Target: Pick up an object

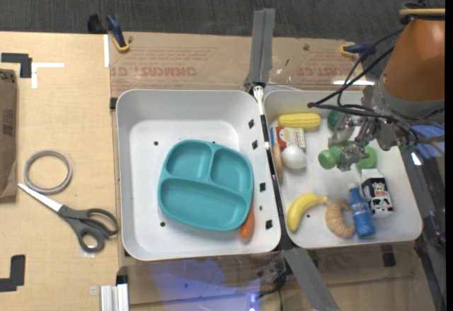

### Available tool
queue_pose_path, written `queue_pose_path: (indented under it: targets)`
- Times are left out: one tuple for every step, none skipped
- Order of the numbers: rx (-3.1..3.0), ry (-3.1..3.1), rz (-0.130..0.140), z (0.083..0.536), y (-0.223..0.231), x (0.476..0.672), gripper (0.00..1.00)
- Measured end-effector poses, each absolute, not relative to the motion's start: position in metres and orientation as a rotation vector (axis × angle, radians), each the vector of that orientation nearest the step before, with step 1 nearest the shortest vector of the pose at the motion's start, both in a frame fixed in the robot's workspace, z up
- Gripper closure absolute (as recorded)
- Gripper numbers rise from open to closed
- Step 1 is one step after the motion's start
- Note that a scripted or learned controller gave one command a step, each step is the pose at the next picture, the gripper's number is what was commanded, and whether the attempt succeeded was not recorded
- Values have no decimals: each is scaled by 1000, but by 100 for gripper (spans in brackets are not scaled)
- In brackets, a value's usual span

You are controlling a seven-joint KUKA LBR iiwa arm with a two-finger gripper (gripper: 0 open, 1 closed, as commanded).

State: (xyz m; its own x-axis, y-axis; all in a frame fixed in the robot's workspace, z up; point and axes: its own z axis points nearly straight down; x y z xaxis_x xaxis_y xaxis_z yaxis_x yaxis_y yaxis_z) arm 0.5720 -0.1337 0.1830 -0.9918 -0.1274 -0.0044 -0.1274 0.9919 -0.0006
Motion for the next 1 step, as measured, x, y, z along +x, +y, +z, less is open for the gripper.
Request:
queue_pose_path:
  targets:
    - [-422, 3107, 0, 233, -135, 613, 100]
